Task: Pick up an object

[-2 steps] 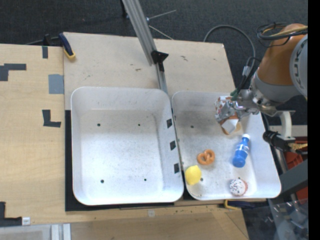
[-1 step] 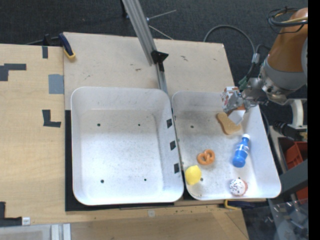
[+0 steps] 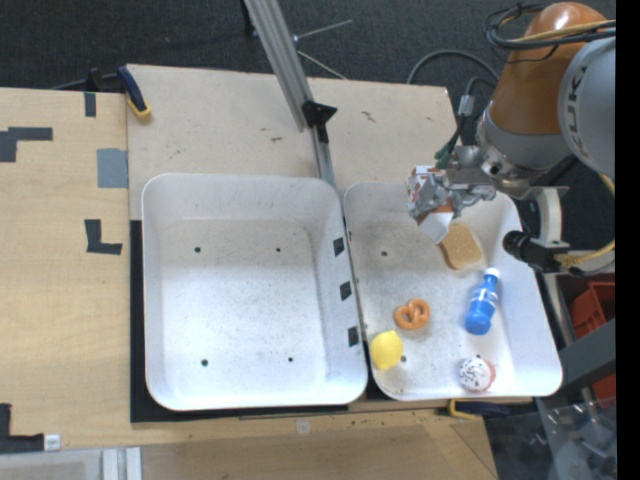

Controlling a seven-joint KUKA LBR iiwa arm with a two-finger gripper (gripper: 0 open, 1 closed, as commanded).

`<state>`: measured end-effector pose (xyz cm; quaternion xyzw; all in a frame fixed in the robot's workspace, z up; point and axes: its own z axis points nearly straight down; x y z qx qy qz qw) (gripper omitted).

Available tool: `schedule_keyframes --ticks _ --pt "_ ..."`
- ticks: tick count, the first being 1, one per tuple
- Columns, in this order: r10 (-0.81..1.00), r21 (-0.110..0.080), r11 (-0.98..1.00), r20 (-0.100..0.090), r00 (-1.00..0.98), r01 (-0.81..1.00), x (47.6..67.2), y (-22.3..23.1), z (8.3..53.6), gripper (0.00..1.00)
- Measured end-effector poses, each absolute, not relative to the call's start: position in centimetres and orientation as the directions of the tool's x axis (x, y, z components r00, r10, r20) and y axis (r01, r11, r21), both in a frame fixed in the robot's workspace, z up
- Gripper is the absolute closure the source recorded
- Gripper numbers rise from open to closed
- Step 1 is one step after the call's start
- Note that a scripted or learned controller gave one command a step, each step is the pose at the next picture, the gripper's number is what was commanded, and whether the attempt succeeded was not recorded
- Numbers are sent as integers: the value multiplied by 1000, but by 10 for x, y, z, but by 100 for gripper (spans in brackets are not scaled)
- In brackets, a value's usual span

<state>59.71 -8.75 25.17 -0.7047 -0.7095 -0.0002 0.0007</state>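
The right bin holds several objects. A tan bread slice lies near its upper right, a blue bottle with a white cap lies lower right, an orange pretzel sits mid-bin, a yellow lemon rests by the front left corner, and a white speckled ball sits at the front. My gripper hangs over the bin's upper part, just up and left of the bread slice. Nothing shows between its fingers.
The left bin sits beside the right one, with a shared divider between them. A slanted metal pole crosses above the bins' far side. The arm's orange band and cables hang over the right edge of the right bin.
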Motion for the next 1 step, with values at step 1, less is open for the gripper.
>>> schedule_keyframes --ticks 1 --pt "1000 -3 6 1 -6 1000 601 -40 238 100"
